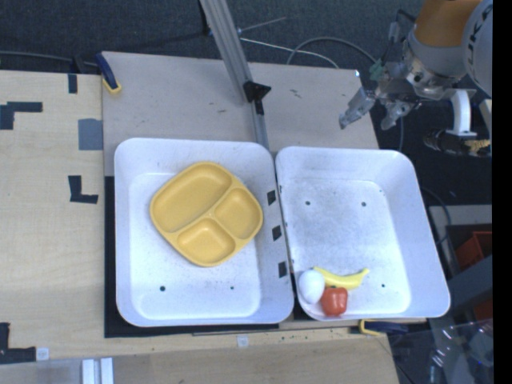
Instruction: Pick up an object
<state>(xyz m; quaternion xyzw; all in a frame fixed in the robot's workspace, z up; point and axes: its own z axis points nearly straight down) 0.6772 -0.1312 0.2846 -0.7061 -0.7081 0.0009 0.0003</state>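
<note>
A yellow banana (346,278), a white egg-shaped object (310,286) and a red pepper-like object (335,300) lie bunched in the near corner of the right bin (408,214). A yellow three-compartment plate (206,213) rests in the left bin (128,238). My gripper (373,113) hangs at the upper right, beyond the right bin's far edge and well above the bench. Its two fingers stand apart, open, with nothing between them.
A slanted metal post (232,46) rises behind the bins, ending near the seam between them. A yellow-and-blue clamp (108,74) sits at the board's far left corner. Cables (320,50) run over the dark floor behind.
</note>
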